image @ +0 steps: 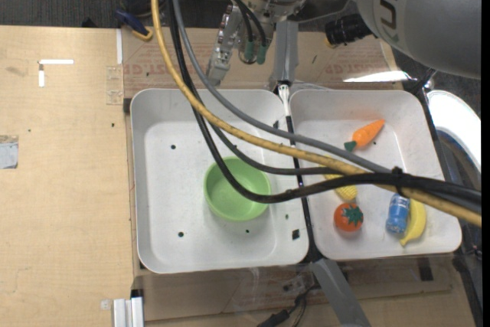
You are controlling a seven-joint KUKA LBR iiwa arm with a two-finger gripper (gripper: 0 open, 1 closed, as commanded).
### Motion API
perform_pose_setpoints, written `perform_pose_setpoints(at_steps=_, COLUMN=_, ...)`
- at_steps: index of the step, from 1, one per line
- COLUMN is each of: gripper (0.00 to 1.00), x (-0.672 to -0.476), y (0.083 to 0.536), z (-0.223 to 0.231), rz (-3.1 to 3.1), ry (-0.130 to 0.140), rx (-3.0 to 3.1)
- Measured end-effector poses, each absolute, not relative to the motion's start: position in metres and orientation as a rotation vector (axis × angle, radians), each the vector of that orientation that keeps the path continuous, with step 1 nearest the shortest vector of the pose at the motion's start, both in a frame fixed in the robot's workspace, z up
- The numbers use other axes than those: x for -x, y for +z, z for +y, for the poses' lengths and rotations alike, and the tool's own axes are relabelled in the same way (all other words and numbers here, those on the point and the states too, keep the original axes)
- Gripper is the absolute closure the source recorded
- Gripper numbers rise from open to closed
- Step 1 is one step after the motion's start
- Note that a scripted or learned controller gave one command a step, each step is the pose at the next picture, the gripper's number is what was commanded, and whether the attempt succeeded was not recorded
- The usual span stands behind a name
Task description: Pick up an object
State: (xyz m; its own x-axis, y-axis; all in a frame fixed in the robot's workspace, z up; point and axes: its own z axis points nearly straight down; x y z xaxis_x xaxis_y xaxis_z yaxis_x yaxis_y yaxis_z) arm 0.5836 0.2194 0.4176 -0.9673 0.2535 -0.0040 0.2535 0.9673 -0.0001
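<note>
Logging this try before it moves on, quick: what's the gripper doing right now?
Gripper: up over the divider between the two bins, nothing seen held; open or closed cannot be told.

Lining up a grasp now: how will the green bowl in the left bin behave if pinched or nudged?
The green bowl looks rigid and probably light. It sits upright, so a rim pinch seems feasible. On the smooth white bin floor it may slide when nudged rather than tip.
</note>
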Motion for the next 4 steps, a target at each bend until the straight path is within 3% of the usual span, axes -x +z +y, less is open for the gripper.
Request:
perform_pose_setpoints(at_steps=1, gripper=1.0, x=-0.497, y=0.305, z=0.228, rz=3.123, ry=-0.002, rx=-0.336)
perform_pose_setpoints(at_steps=2, gripper=1.0, x=-0.479, y=0.443, z=0.178, rz=3.05, ry=0.0, rx=0.736)
perform_pose_setpoints(at_steps=3, gripper=1.0, x=-0.522, y=0.442, z=0.226, rz=3.134, ry=0.001, rx=0.161)
perform_pose_setpoints(at_steps=4, gripper=1.0, x=-0.625, y=0.437, z=0.169, rz=3.129, ry=-0.001, rx=0.247)
